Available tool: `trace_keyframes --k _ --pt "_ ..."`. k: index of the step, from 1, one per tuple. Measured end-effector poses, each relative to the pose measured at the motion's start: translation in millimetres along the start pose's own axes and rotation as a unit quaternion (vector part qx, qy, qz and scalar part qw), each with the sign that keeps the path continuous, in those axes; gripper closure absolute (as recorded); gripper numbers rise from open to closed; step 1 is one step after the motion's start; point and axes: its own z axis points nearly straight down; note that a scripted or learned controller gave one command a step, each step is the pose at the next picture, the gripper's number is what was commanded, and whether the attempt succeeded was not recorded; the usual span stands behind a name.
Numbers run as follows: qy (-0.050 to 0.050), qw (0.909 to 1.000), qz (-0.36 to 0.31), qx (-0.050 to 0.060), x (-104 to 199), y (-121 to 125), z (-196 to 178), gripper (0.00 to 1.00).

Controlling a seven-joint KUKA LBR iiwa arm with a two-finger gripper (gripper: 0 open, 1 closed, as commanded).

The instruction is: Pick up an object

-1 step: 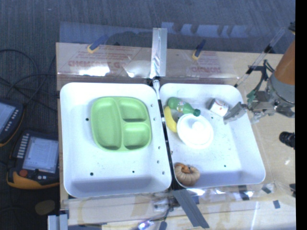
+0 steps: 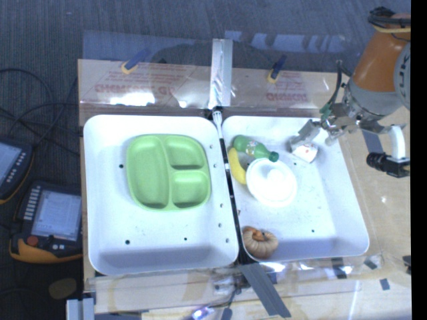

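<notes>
While the claw (image 2: 305, 141) hangs over the right bin (image 2: 347, 205) | finger state unreadable | banana (image 2: 237, 167) half hidden by bowl (image 2: 271, 181)

Two white bins (image 2: 100, 245) on the table. One green divided plate (image 2: 168, 171), one banana (image 2: 236, 167), one green bottle (image 2: 252, 148), one white bowl (image 2: 271, 181), one brown pastry (image 2: 259, 242), one small white block (image 2: 304, 153).

Arm (image 2: 383, 65) cut off by the right edge above the orange band. Banana (image 2: 236, 167) partly hidden beneath the white bowl (image 2: 271, 181) and green bottle (image 2: 255, 149) (bottle's label too small to read). End effector (image 2: 308, 139) blurred; finger state unclear. Small white item (image 2: 305, 153) beneath it: contact impossible to judge. Tablet (image 2: 10, 169) clipped at left edge.
</notes>
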Motion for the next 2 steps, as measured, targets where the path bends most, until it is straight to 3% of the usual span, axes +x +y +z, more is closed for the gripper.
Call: trace_keyframes --k 1,2 --pt "0.000 0.9979 0.064 0.000 -43.4 40.8 64.2 0.00" --pt "0.000 0.9918 -0.128 -0.001 -40.9 15.6 44.3 0.00"
